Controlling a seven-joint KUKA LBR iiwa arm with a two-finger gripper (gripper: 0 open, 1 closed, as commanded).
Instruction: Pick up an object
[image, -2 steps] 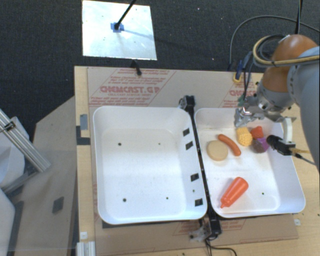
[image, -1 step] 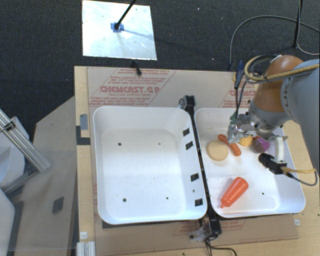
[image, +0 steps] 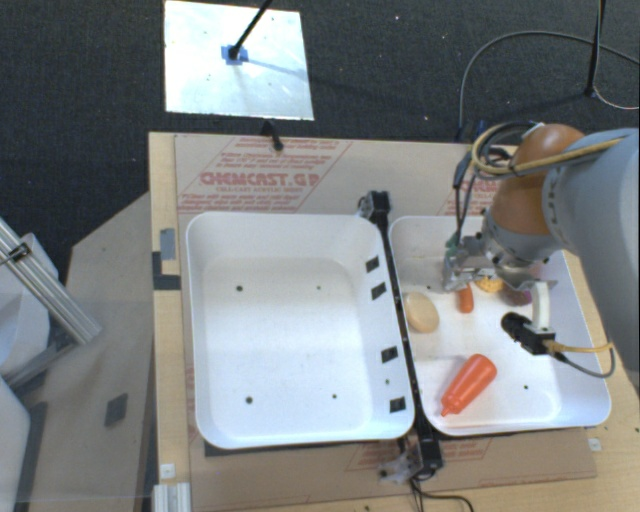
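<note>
**Gripper low in right bin, no grasp confirmed**

Nearest the camera, the orange carrot-shaped object (image: 468, 383) lies in the right bin (image: 580, 400), apart from the rest. Beyond it sits a beige egg-shaped item (image: 421, 313) near the divider. The gripper (image: 466, 272) is down at the bin's far side, just above a small orange piece (image: 465, 299) and beside a yellow scrap (image: 489, 285). Finger state: cannot tell. Risk, as judged: the crowded small items could deflect a close, yielding a miss or a double catch.
</note>
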